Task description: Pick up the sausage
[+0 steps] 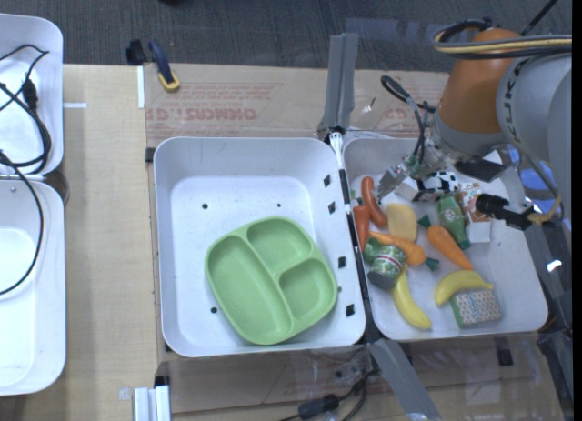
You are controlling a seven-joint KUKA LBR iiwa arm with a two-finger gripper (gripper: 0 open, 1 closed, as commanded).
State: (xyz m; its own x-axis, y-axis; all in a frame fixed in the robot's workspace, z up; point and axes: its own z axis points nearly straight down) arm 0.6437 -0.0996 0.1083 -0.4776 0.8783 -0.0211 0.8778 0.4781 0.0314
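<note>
Camera view: gripper (411, 176), finger state cannot tell, above right bin (532, 305); sausage (370, 199) near left wall; approach lengthwise, avoiding carrot (361, 225)

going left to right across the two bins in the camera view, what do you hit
green divided plate in the left bin → sausage by the right bin's left wall → banana → second banana → green sponge
</note>
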